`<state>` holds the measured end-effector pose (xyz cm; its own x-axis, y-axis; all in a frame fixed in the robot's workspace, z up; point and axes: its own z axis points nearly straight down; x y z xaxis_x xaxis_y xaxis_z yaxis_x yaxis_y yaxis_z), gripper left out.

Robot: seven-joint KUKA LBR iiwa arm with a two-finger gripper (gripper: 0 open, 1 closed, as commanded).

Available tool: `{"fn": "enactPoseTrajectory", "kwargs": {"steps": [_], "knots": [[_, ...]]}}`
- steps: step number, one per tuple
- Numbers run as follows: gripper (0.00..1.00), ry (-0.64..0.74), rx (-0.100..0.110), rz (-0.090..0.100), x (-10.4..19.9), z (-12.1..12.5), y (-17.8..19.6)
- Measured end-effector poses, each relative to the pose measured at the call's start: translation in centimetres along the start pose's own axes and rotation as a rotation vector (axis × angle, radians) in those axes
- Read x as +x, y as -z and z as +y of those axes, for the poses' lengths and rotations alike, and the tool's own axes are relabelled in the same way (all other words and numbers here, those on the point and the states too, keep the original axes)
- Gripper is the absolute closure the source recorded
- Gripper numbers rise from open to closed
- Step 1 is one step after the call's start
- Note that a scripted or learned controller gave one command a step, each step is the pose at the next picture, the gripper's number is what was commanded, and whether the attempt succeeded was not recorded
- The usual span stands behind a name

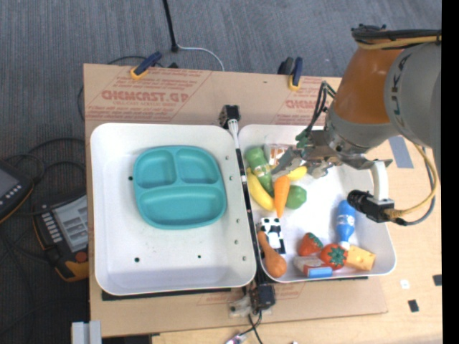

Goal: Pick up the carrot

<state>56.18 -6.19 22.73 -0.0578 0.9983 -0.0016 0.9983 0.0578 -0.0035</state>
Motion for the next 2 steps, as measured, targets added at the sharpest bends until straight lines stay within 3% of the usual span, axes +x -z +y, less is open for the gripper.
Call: {"fn": "enactPoseTrajectory", "kwargs": {"steps": [1, 2], "knots": [[0.0, 0.049, 0.0, 0.001, -3.58, 0.75, -12.96], [1.0, 0.049, 0.005, 0.001, -3.58, 0.66, -12.29]]}}
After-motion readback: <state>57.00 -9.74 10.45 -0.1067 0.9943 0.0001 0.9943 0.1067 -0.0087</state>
